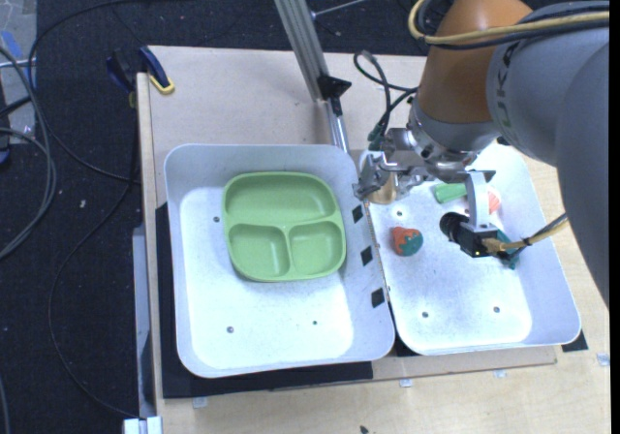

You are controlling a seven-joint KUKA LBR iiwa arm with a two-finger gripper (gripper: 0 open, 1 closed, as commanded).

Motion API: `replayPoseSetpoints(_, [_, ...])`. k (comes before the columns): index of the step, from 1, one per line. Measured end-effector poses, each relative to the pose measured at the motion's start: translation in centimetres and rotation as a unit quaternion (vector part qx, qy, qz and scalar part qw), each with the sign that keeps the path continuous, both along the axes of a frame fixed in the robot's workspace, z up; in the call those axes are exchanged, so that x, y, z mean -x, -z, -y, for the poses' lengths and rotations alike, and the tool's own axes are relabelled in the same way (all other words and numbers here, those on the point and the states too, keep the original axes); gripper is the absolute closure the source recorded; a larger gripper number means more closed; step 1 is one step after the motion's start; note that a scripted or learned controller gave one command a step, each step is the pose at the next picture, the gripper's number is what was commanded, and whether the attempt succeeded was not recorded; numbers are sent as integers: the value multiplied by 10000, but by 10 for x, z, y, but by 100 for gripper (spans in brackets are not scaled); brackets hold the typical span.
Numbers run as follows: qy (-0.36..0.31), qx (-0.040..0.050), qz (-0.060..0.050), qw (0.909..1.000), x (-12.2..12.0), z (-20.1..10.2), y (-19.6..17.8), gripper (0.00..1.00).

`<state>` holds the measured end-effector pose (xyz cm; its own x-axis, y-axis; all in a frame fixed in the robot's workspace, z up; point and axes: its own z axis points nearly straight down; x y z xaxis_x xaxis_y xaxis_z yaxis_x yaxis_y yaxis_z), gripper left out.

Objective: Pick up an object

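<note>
- From the camera above, we are looking at two white bins sitting side by side on the bench: the left bin [194, 325] around the frame's centre-left, the right bin [504, 325] at centre-right, their inner rims touching.
- We are seeing a green tray [285, 226] with three compartments lying in the left bin, toward its upper part.
- The arm [542, 45] is reaching in from the upper right, its orange band sitting above the wrist.
- The gripper [380, 185] is hanging over the upper left corner of the right bin, just beside the shared rim; we cannot tell how its jaws are standing.
- A small red and teal object [407, 241] is lying in the right bin, just below the gripper and apart from it.
- A green piece [448, 194] is lying to the gripper's right, partly hidden by the wrist.
- A black part with a yellow cable [475, 236] is hanging over the bin's middle.
</note>
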<state>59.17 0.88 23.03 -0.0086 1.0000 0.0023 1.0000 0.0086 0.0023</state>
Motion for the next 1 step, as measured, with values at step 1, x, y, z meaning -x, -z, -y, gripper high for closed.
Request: replayPoseSetpoints(1, [6, 6, -7, 10000, -9, -55, 9, 100])
